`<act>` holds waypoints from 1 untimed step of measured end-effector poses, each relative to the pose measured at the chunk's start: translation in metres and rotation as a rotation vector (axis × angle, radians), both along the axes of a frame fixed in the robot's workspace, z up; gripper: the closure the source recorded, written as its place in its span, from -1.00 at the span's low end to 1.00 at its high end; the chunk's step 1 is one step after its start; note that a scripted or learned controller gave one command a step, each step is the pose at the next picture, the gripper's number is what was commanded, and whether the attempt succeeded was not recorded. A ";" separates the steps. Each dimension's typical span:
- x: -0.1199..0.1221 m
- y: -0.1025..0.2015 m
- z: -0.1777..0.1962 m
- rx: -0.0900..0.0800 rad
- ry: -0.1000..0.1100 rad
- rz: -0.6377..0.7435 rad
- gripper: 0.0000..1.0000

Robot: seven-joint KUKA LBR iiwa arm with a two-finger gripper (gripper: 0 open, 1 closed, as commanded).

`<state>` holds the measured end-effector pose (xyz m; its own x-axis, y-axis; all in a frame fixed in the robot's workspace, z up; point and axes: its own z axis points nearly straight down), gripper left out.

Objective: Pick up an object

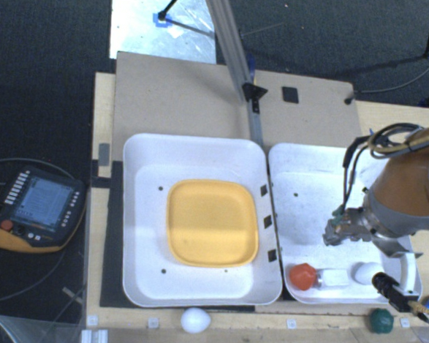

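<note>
Gripper (340, 229) over right bin (302, 173); finger opening cannot be told, nothing seen held.
Ball (303, 276) lies below and just left of gripper: small, round, orange-red.

A yellow plate (212, 223) lies in the left bin (138, 272); right of it, the pincer (340, 231) hangs above a red ball (302, 276).
</note>
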<state>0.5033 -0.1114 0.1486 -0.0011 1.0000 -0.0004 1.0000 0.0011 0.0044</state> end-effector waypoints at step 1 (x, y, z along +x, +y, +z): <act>0.007 -0.004 0.060 0.000 -0.001 0.000 1.00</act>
<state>0.5101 -0.1159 0.2081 -0.0008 1.0000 -0.0007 1.0000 0.0008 0.0053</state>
